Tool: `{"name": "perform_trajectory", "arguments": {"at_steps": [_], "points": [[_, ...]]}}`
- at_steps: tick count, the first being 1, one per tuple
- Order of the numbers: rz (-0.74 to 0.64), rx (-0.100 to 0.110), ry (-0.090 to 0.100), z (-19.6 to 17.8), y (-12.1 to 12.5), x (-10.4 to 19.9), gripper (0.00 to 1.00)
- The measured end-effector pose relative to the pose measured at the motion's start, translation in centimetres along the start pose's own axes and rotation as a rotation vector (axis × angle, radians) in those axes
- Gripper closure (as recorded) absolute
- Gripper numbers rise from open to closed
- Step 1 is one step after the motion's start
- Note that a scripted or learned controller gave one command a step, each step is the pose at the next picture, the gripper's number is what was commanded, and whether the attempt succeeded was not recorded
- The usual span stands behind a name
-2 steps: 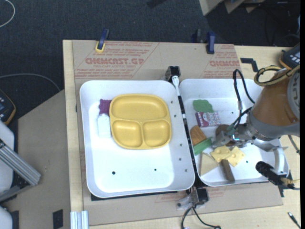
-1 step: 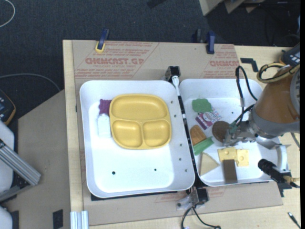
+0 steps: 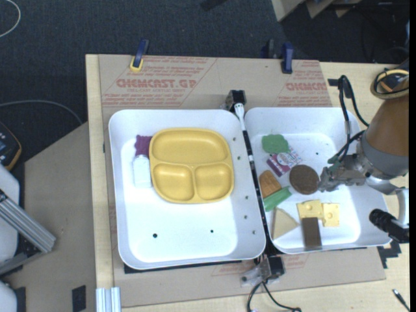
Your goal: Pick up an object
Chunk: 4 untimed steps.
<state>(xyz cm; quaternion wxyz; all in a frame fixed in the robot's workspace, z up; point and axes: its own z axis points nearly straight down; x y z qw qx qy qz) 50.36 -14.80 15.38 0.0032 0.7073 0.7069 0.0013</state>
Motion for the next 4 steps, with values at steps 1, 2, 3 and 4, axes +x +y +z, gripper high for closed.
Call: {"name": "perform_trajectory", "arguments": {"at_steps": [1,2,3,4], "points": [[-0.002,-0.002,0.0,-6.3,0.6,-0.2,1.0],[-0.002,0.002,0.001,-7.2,0.7,-0.2,1.0],[-0.007,0.003,0.003,-7.4,1.5,4.4,1.0],[-0.008,0.004,0.005,-7.7,1.9,10.1,1.0]]}}
